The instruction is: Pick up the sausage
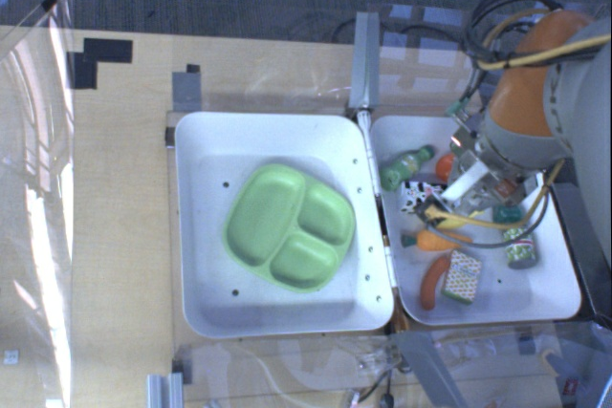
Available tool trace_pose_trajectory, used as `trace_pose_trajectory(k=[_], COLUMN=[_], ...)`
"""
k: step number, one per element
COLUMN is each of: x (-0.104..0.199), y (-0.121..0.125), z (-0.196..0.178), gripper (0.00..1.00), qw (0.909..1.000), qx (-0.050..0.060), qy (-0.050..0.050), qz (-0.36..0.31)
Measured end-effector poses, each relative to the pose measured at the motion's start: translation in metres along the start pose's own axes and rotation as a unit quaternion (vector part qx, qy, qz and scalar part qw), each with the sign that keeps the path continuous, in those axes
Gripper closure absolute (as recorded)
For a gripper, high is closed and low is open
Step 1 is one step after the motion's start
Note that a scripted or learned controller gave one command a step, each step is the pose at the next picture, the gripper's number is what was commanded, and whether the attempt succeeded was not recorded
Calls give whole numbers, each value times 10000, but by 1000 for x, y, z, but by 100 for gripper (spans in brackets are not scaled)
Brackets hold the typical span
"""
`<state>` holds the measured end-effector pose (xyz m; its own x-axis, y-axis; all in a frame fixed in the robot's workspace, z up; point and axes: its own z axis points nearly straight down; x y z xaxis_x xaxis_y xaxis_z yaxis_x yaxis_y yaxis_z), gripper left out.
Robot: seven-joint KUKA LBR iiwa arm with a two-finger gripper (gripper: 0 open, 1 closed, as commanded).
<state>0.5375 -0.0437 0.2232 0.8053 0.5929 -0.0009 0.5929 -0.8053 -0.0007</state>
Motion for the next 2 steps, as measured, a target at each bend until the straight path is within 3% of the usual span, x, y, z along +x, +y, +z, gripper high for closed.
trace_pose_trajectory(k=[1, 2], x=[78, 58], y=[40, 57], z=[7, 12], gripper=[100, 100], qw=[9999, 9973], qx=[0, 4], qy=[-3, -7], qz=[-110, -736])
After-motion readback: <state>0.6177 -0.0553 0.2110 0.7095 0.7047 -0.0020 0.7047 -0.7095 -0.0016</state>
